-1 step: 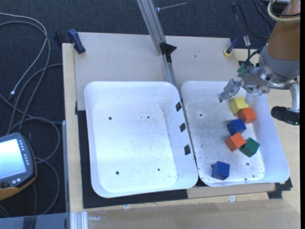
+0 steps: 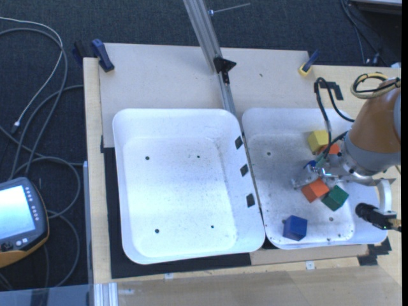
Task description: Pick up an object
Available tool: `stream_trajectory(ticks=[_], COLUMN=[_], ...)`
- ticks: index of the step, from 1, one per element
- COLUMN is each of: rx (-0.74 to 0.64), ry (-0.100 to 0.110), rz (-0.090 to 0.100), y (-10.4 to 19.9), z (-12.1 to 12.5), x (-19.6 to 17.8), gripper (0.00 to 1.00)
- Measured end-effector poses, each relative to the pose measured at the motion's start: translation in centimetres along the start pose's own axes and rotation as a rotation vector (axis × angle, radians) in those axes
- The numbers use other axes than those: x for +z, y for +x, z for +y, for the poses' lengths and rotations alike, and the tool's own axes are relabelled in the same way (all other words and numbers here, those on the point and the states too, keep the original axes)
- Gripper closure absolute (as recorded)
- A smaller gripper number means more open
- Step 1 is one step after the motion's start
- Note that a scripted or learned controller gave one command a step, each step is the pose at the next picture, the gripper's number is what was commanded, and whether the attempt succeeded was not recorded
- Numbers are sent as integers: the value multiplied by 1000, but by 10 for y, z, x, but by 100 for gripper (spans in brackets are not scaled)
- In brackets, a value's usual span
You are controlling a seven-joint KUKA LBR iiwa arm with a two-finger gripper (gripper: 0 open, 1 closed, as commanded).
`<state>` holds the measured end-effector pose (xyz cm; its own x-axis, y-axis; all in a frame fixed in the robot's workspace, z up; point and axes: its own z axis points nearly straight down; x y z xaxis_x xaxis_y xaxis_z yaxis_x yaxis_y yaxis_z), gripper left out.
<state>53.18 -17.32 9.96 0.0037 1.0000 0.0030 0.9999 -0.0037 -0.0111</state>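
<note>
Two white bins (image 2: pixel 127 129) — four blocks: yellow (image 2: pixel 317 139), orange (image 2: pixel 313 189), green (image 2: pixel 335 197), blue (image 2: pixel 294 227).

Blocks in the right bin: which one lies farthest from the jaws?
The blue block, alone near the bin's front edge; the yellow, orange and green blocks cluster around the gripper.

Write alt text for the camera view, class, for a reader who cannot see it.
A grey arm reaches into the right bin, its gripper low among orange, green and yellow blocks; a blue block lies nearer the front.
</note>
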Motion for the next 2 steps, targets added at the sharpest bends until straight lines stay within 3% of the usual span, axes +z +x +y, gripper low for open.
stream_trajectory(ticks=[1, 2], rx=[-4, -4], ry=[-14, -13], rz=[-2, -2], y=[2, 2], z=[5, 4], x=[-16, -15], gripper=[100, 0])
